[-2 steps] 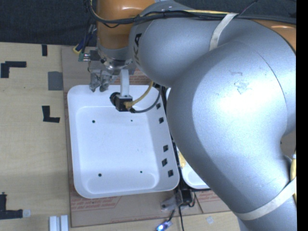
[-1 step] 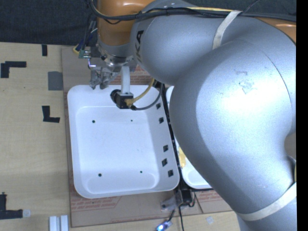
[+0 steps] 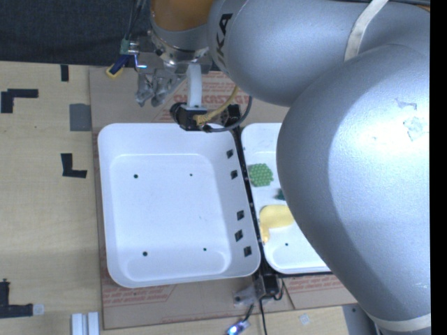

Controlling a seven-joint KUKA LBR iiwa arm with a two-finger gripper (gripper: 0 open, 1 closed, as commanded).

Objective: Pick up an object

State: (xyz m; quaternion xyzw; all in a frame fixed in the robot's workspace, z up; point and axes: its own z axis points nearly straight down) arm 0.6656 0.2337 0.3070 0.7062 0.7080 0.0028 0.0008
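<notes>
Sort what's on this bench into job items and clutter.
Job items:
round green textured object in right white bin
pale yellow soft lump, same bin
two-finger gripper

Clutter:
left white bin
black tape marks
cables

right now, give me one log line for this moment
arm: over right bin | gripper: above far edge of left bin, nothing seen in it | right bin: green object, yellow object | pick: not done

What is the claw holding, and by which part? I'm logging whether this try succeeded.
Nothing shows in the claw; it hangs beyond the left bin's far rim.
</notes>
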